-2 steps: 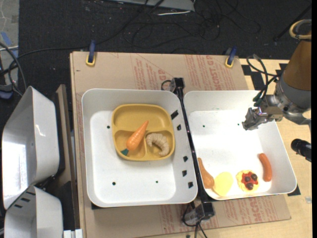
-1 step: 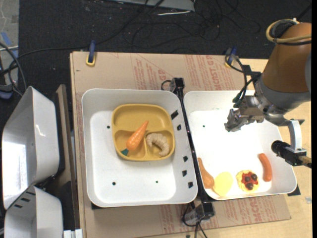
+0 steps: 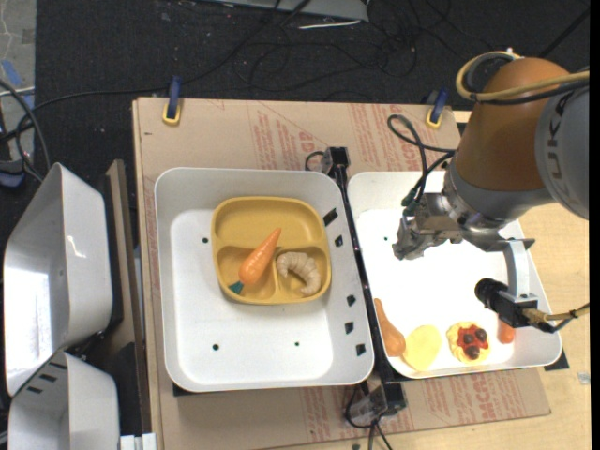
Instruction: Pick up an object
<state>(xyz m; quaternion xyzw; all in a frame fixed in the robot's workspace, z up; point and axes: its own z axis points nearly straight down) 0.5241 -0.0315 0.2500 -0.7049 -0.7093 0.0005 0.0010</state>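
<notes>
The arm was in the approach step: its claw [image 3: 412,242] hung over the upper left part of the right bin [image 3: 450,279], above bare white floor, with nothing seen between its fingers. Whether those fingers were spread or pressed together could not be told from this slant. The candidates nearest the claw lay along that bin's lower edge: an orange piece [image 3: 388,328] at the lower left, a pale yellow disc [image 3: 423,345] just right of it, and a small tart-like piece with dark and red topping [image 3: 469,340] further right. The next move would likely call for a shift toward that lower edge and a descent centred on one piece, clear of the bin wall.

Left of the right bin sat the left bin [image 3: 187,279], holding a yellow divided plate [image 3: 230,223] with a carrot [image 3: 260,256] and a shrimp [image 3: 300,270]. Both bins rested on a counter [image 3: 244,129] covered in brown board, with dark floor and loose cables beyond it.
</notes>
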